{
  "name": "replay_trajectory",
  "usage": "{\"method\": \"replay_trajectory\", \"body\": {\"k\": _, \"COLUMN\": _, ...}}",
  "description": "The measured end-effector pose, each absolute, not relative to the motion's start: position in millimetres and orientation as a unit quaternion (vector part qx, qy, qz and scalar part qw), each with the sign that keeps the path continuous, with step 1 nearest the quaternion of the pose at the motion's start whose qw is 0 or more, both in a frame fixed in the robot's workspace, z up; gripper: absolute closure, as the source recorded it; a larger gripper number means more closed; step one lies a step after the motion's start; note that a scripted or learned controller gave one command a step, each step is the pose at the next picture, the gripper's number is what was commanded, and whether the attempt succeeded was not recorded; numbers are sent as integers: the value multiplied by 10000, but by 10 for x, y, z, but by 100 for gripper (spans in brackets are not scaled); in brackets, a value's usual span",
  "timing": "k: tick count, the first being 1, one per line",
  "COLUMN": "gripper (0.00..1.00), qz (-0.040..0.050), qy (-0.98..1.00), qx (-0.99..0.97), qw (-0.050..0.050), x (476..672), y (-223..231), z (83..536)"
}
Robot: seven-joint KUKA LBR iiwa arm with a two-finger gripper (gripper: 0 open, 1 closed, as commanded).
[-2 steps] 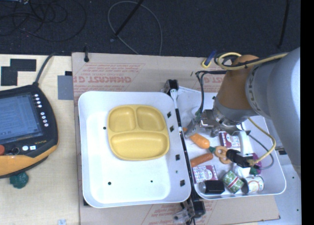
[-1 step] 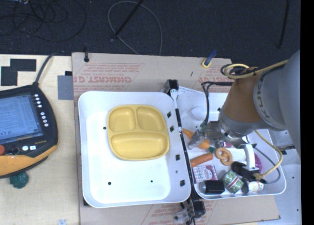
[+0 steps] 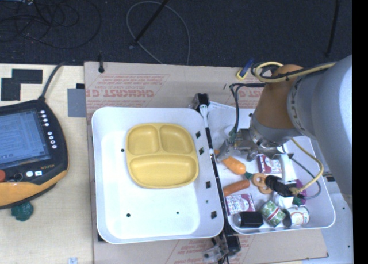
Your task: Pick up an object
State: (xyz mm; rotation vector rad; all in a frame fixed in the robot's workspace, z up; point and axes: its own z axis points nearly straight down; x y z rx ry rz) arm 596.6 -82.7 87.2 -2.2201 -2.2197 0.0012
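The right bin (image 3: 328,214) holds a heap of small objects. Among them are an orange carrot-shaped toy (image 3: 234,165), a second orange piece (image 3: 236,187), a pink-and-white packet (image 3: 240,203), a black block (image 3: 251,219), a green can (image 3: 275,213) and a white can (image 3: 299,215). My gripper (image 3: 246,142) hangs low over the upper left part of this bin, just above the carrot-shaped toy. The orange-banded wrist (image 3: 276,104) covers the gripper from above.
The left bin (image 3: 109,211) carries a yellow divided plate (image 3: 162,155). A black ridge (image 3: 210,165) separates the two bins. A teach pendant (image 3: 29,145) lies off the bench at the left. Cables (image 3: 310,179) trail from the wrist across the right bin.
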Motion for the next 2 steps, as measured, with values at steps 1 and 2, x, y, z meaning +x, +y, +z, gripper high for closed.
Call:
{"method": "replay_trajectory", "body": {"k": 1, "gripper": 0, "qz": 8, "qy": -7071, "qx": -7071, "qw": 16, "x": 5710, "y": -917, "z": 875}}
{"method": "replay_trajectory", "body": {"k": 2, "gripper": 0, "qz": 7, "qy": -7081, "qx": -7061, "qw": 12, "x": 6011, "y": -997, "z": 870}}
